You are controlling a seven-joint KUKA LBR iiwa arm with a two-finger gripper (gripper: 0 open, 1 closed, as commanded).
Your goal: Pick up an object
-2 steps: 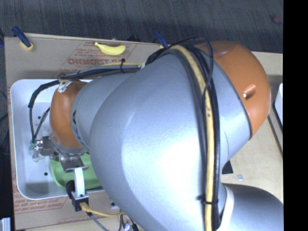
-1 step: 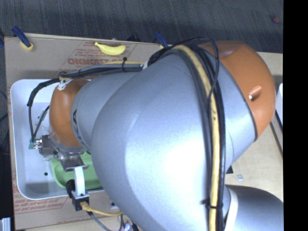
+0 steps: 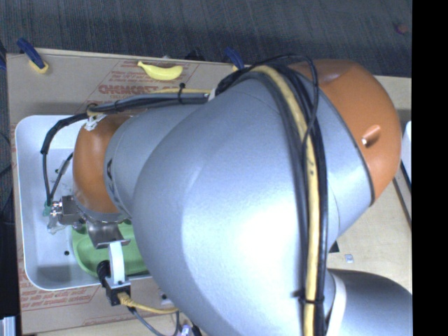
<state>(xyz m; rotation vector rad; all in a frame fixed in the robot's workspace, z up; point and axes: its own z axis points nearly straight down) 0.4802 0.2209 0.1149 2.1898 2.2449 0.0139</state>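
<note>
Here, at the far left, a blue clamp [image 3: 32, 54] grips the corner of the cardboard-lined tabletop [image 3: 119, 79], and a yellow banana-shaped object [image 3: 160, 70] lies on that cardboard, well behind the arm. The white bin [image 3: 28, 187] has bare floor along its left wall and near-left corner; that is the open room left of the tool. The arm [image 3: 245, 208] covers the rest of the bin, its orange band [image 3: 91, 170] pointing down into it, with black cables looped beside the wrist. The tool [image 3: 91, 231] sits low in the bin; whether it is spread or closed, and whether it has anything, cannot be told, since the wrist hides it. A pale green object [image 3: 87, 254] with a smooth rounded edge lies on the bin floor directly under and just in front of the tool, partly hidden by it and by a white tag.
</note>
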